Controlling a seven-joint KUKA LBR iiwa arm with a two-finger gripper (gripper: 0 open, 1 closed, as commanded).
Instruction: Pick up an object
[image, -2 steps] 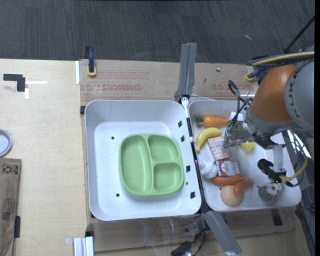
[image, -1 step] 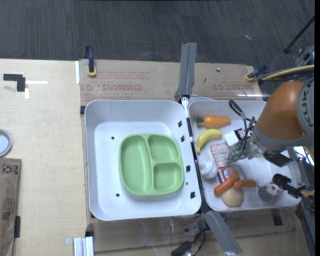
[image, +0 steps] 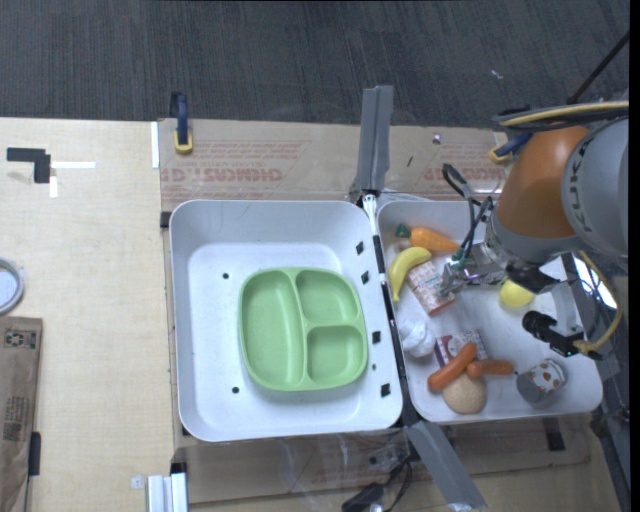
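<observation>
Light wooden bench (image: 80, 400). Two white bins directly on it: left bin (image: 200, 330), right bin (image: 500, 405), side by side, touching. Far left, a black bracket (image: 30, 160). Left edge: tape roll (image: 8, 288), brown cardboard piece (image: 18, 410) near it.

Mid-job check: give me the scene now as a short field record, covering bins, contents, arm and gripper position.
left bin: holds a green divided plate
right bin: banana, carrot, snack packet, two sausages, potato, lemon, small cup
arm: reaches in from the right, over the right bin
gripper: low over the snack packet, beside the banana
grip: cannot tell from this view
</observation>
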